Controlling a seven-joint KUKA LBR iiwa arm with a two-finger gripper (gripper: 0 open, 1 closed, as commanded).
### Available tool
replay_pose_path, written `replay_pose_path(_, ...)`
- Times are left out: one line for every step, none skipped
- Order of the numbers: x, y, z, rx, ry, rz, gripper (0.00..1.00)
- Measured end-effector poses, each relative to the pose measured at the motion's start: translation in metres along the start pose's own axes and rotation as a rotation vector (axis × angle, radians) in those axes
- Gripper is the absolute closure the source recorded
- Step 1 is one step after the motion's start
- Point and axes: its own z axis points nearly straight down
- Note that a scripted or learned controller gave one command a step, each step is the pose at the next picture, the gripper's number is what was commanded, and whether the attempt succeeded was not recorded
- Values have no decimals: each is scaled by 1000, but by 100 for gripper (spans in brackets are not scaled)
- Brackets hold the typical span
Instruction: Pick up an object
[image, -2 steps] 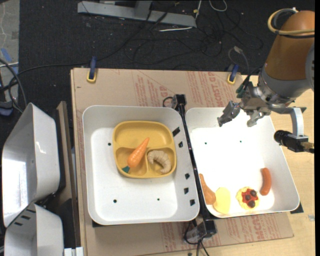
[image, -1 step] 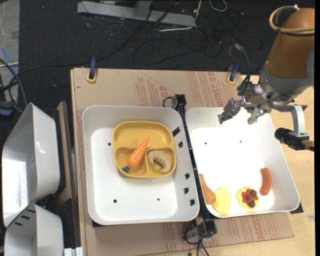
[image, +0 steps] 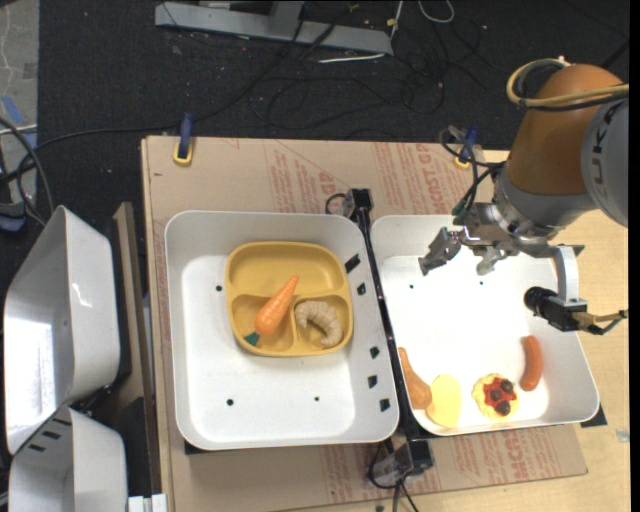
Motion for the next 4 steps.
replay_pose_path(-4, -3, 64, 1, 0, 1, 0)
replay_pose_path(-11, -11, 117, 0, 0, 1, 0)
replay_pose_path(-10, -9, 103, -7, 0, 2, 100)
replay_pose_path(-10, 2, 52, -13, -2, -4, 100)
